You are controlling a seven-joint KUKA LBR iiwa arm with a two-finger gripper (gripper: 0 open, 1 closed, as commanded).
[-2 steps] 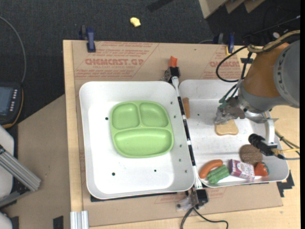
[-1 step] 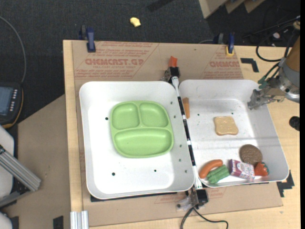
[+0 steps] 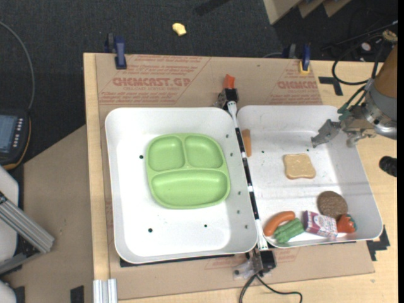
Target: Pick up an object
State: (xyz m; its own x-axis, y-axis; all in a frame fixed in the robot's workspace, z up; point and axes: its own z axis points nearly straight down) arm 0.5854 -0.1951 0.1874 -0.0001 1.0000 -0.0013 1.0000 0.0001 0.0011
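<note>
Tool (image 3: 336, 133) fingers indistinct, arm cut off

Robot arm w/ grey rounded metal-look wrist section (image 3: 386, 109) at right edge of frame; a tan-orange curved part sits just above it, approx. the orange band. Wrist body looks like stacked grey rings, lighter on top, darker underneath. Small teal-green spot shows on its left side, near the gripper mount. Black cables loop beside the arm, running up and to the left of the wrist. Grey two-finger gripper (image 3: 336, 133) extends from the wrist: angular dull grey metal pieces, two prongs w/ dark tips, pale highlights along edges. No readable markings or screws at this res.
</note>
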